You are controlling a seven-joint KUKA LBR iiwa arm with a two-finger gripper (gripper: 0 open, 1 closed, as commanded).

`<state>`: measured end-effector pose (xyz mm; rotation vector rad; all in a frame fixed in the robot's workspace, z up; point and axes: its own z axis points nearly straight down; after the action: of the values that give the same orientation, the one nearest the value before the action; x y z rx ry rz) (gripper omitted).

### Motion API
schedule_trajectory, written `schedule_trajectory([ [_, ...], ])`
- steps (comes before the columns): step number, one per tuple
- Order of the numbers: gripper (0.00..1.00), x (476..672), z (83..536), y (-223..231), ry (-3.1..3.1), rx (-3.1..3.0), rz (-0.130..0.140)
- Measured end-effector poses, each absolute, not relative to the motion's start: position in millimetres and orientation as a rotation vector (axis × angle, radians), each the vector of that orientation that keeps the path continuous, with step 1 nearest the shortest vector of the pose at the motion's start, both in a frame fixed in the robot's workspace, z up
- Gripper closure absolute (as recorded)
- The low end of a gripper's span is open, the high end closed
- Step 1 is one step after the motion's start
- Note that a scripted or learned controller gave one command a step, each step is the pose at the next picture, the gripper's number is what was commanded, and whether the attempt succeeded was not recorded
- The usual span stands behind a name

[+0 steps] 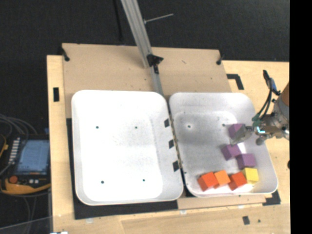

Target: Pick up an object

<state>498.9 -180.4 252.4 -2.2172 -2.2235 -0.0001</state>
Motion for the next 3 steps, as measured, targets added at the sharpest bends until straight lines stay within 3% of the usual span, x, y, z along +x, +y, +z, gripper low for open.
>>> schedule_trajectory([
  [1, 0.0, 499.3, 254, -181, -2.223, -2.222, -0.002],
  [3, 0.0, 501.1, 150, -189, -2.218, -2.221, 0.006],
])
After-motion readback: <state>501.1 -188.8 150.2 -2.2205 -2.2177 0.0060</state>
